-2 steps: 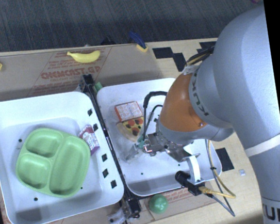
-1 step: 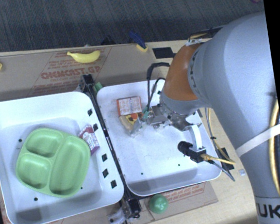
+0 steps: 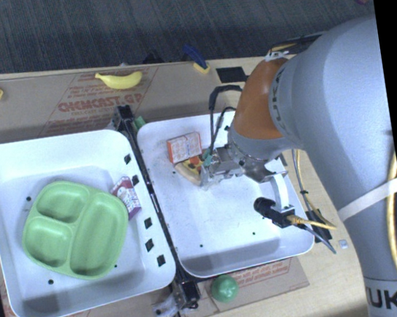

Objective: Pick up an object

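We see the grey arm (image 3: 342, 132) reaching over the right bin (image 3: 227, 253). The left bin (image 3: 1, 176) holds a green divided plate (image 3: 74, 228). The claw (image 3: 211, 170) sits low in the right bin; we cannot tell whether it is open or closed. Just beside it lie an orange box (image 3: 184, 146) and a yellow and red piece (image 3: 191, 167). A small wrapper (image 3: 126, 196) touches the plate's edge.

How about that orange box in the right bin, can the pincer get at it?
Probably yes. The pincer is in the right bin, close beside the orange box. Nothing covers the box; a small yellow thing lies next to it, not over it.
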Controlling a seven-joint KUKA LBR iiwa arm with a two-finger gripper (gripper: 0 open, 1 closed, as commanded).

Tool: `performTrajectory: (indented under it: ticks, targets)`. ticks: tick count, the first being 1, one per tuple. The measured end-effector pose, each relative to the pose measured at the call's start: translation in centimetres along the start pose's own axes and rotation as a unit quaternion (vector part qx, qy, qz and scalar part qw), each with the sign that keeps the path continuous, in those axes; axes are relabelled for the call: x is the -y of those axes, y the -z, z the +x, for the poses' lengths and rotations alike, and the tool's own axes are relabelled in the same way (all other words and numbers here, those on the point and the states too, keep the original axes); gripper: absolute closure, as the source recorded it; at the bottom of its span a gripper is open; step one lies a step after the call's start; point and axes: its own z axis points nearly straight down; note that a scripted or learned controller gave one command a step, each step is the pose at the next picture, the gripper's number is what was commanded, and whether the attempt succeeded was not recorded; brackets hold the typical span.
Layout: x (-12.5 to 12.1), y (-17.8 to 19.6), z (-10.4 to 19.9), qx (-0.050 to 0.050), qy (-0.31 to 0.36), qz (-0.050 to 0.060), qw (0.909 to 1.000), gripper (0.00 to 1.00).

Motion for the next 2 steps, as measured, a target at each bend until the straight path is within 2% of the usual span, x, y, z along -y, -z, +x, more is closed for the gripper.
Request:
performTrajectory:
  ticks: [1, 2]
  targets:
    - [-1.94, 12.67, -3.23, 0.002, -0.003, -0.003, 1.0, 1.0]
    - [-1.89, 12.56, -3.19, 0.001, -0.003, -0.002, 1.0, 0.0]
